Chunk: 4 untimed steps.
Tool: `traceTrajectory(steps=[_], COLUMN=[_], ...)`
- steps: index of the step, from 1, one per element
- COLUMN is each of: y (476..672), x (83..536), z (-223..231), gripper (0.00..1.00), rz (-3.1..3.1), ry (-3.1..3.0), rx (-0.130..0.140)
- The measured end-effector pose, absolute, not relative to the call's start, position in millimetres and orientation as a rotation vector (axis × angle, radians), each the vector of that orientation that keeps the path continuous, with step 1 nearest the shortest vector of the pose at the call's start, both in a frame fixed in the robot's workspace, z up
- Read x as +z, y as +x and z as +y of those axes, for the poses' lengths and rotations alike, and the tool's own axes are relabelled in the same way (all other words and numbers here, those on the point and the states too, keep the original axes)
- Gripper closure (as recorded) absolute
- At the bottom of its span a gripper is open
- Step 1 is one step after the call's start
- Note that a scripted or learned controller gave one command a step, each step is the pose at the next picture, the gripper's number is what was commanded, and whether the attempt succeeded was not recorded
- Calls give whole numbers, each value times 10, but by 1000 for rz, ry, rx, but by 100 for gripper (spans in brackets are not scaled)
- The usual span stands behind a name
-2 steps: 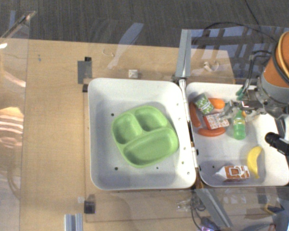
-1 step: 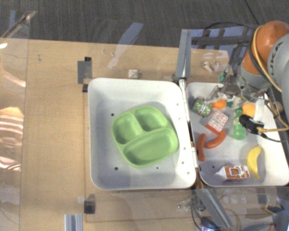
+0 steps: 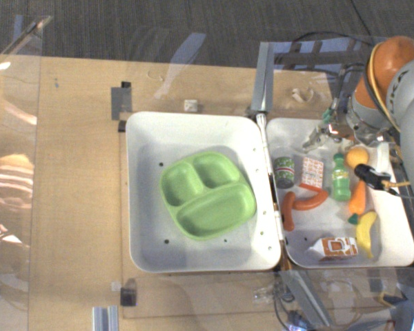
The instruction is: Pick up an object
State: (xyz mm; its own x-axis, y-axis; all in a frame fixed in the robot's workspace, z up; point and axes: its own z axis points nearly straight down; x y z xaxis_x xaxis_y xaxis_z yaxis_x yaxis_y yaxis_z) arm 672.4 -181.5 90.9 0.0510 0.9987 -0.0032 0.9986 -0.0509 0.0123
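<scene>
My gripper (image 3: 329,135) hangs over the far end of the right bin (image 3: 400,257), open, with nothing between its fingers. Below it in that bin lie a dark green can (image 3: 284,172), a red-and-white packet (image 3: 312,173), a green bottle (image 3: 340,178), an orange fruit (image 3: 357,156), a carrot (image 3: 358,197), a yellow banana (image 3: 366,230), two red sausages (image 3: 310,200) and a small orange-and-white carton (image 3: 338,247). The orange fruit sits just right of the gripper, and the packet and bottle lie just in front of it.
The left bin (image 3: 145,240) holds a green divided plate (image 3: 207,194). A metal divider (image 3: 270,185) runs between the two bins. The grey arm with its orange band (image 3: 393,61) comes in from the upper right, with cables beside it.
</scene>
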Motion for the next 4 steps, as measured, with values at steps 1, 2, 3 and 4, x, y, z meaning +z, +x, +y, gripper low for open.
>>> traceTrajectory(steps=[1,2,3,4], y=[6328,5818,5995,5552], x=[925,1294,931,943], z=[-1883,-2057,-2056,-2066], gripper=[0,0,0,0], rz=[2439,2463,2496,2732], ry=[1954,1937,1876,1497], rx=[14,6,14,11])
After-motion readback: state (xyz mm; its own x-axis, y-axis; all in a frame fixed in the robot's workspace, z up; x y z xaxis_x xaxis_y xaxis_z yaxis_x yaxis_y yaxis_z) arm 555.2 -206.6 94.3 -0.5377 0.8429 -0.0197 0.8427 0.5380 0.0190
